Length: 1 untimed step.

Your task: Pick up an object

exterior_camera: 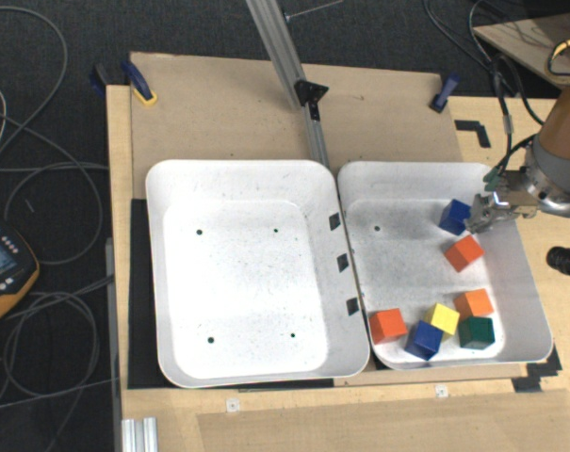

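The grey arm with its orange band reaches in over the right-hand shallow white plastic bin (360, 191), and its tool (480, 213) hangs just beside a small blue cube (454, 217), at the bin's far right part. Whether the tool is apart or together cannot be told at this slant, and nothing shows between its tips.

The step in hand looks like the approach to a grasp. The blue cube is the likely target; just nearer the camera from the tool lies a tilted orange-red cube (464, 252). The next move likely calls for centring over one cube and descending without nudging the other, since the two sit near each other.

Well off toward the bin's near rim cluster an orange cube (389, 324), a second blue cube (423, 340), a yellow cube (445, 318), another orange cube (474, 301) and a dark green cube (476, 332). The bin's right wall runs close beside the tool, leaving little room there; open floor lies to the far side and toward the neighbouring left bin (171, 186).
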Motion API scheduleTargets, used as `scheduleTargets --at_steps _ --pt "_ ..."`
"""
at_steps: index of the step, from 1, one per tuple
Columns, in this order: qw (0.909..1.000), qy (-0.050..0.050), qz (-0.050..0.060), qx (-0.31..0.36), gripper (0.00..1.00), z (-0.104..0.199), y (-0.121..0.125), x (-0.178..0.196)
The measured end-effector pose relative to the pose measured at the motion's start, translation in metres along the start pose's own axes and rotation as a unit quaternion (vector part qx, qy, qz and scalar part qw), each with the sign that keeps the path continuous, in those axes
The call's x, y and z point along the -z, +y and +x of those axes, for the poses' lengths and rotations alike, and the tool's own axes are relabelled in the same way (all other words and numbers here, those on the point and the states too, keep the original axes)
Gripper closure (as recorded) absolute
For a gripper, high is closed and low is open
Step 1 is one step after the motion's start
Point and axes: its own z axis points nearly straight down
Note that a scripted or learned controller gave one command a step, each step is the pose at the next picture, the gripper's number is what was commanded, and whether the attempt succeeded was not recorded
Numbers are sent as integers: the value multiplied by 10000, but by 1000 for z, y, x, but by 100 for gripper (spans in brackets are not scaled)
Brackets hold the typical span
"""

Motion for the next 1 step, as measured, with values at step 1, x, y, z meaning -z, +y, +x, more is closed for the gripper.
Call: scheduleTargets --at_steps 1 --pt "10000 -2 -2 0 100 0 2 55"
